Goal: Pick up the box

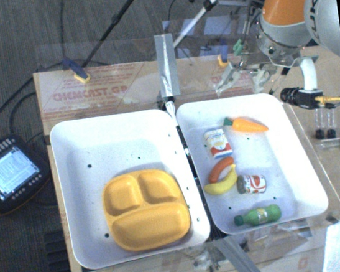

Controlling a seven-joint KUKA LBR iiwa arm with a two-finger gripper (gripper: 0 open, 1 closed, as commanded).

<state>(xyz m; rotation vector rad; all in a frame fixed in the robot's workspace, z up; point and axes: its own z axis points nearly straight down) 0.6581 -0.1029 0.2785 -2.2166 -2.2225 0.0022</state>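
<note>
Item sought: small white carton box with red and blue label (219, 143), lying in the right white plastic bin (299, 164), upper-middle part, near the divider between the bins.
Neighbours: orange plastic carrot with green top (246, 125) just beside the box toward the upper right; red sausage-shaped toy (221, 169) and yellow plastic banana (221, 184) below it, the two touching each other; small red-and-white can (251, 183) beside the banana; green plastic bottle (258, 216) near the front wall.
Left white plastic bin (81, 176): yellow compartmented plastic tray (146, 208) is carried in its lower half.
Hand (243, 76): held above the far rim of the right bin, well apart from the box; fingers are seen spread apart, with nothing between them.
Stage, as judged: approach not yet made; the box is untouched.
Handling, as judged: the box is likely light and fairly stiff, with smooth printed faces that may slip; thin walls could dent under hard pressure.
Grip point, as judged: the two long side faces, across the narrow width at mid-length, are best taken from above; clearance from the carrot is tight.
</note>
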